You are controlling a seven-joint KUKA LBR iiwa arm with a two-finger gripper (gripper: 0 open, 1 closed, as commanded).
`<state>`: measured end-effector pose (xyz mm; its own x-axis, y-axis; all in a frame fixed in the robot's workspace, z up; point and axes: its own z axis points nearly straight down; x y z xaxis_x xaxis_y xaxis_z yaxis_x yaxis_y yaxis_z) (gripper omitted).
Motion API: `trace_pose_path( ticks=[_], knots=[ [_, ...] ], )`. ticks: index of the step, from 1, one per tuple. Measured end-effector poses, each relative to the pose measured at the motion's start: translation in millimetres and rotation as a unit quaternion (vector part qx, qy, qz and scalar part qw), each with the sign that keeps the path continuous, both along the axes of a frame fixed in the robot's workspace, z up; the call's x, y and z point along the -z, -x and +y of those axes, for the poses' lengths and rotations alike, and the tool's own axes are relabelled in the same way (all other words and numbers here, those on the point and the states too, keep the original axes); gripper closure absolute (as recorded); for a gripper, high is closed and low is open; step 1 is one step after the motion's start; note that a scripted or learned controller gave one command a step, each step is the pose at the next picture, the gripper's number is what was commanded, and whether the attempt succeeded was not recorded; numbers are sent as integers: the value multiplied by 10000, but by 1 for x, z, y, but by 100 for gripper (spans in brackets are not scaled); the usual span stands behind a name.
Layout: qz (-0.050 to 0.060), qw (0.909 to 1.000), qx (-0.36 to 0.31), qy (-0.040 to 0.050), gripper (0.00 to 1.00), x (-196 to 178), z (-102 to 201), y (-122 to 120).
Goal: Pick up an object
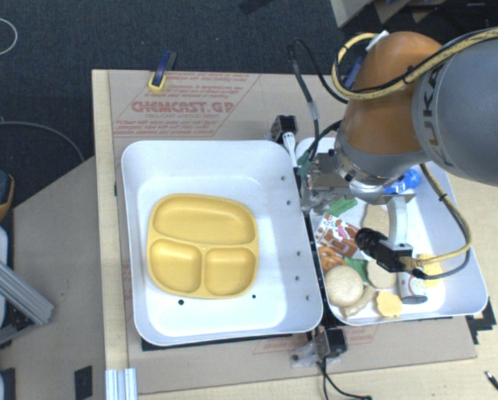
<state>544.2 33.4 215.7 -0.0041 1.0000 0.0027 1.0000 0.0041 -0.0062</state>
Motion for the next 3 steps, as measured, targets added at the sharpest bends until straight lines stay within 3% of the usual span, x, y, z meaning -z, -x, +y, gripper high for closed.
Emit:
trace_pose_path(
  ticks=[1,3],
  knots=[
    [-6,10000,7,3,100,1,25,20],
    [-47,10000,15,10,100,-15,30,17]
  ],
)
